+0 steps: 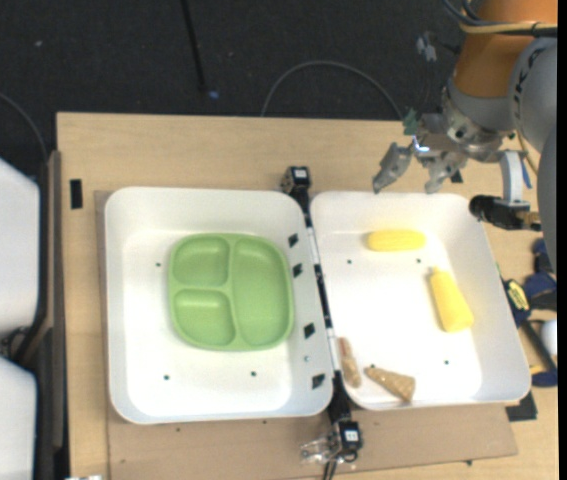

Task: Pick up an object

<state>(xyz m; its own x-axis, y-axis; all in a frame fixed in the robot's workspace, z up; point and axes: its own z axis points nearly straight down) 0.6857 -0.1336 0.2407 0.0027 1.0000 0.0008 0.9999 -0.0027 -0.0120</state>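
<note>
One green three-compartment plastic plate [231, 291] lies in the left white bin [123, 268]. The right white bin [483, 268] holds two yellow plastic blocks: one [450, 300] mid-right, one [396, 240] near the far edge. Both appear light, rigid and smooth; grip across the short width. Two brown wafer pieces [391, 382] [348, 363] occupy the near-left corner. The hand [413, 171] hangs spread, holding nothing, over the counter [213, 148] beyond the far edge.

The worktop [193, 148] looked like pale, matt wood or board. Both bins, left [133, 368] and right [483, 268], seemed smooth white plastic with a soft sheen. The green divided plate [231, 290] looked like smooth, matt plastic. The two yellow pieces [396, 240] [450, 300] appeared smooth and plastic-like. The brown pieces [391, 382] looked rough and dull. The gripper [418, 168] showed grey metal.
</note>
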